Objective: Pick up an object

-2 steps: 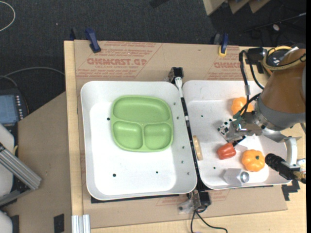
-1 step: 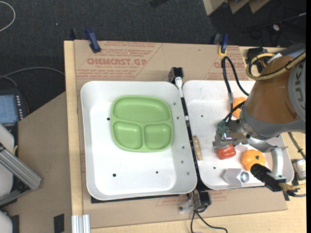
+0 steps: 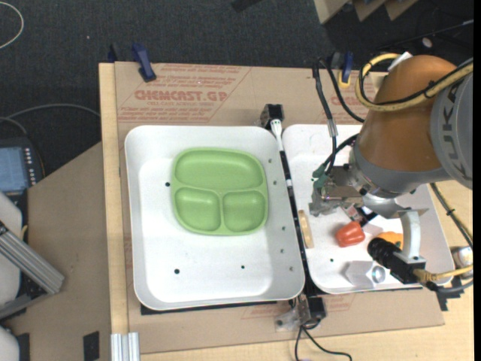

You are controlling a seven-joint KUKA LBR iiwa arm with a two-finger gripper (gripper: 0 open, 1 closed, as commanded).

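A small red object is taken as the likeliest thing to be picked up. It is seen in the right bin, on the bin's white floor near the middle, and it looks squat and rounded, so no clear long axis can be read from it. The gripper is seen just beside it, above and to the left in the view, and no contact between the two can be made out. The coming move is therefore judged to turn on a short shift down and to the right in the view before any descent. Whether the gripper is spread or pressed together cannot be told, as its tip is masked by the wrist; nothing is seen held.

Just to the right of the red object an orange object is partly hidden, and it could be caught by mistake. A pale object is seen nearer the bin's front rim. A wooden stick lies lengthwise along the bin's left wall. Much of the bin is covered by the arm. The left bin holds a green divided plate, well apart. Both bins are borne by the table.
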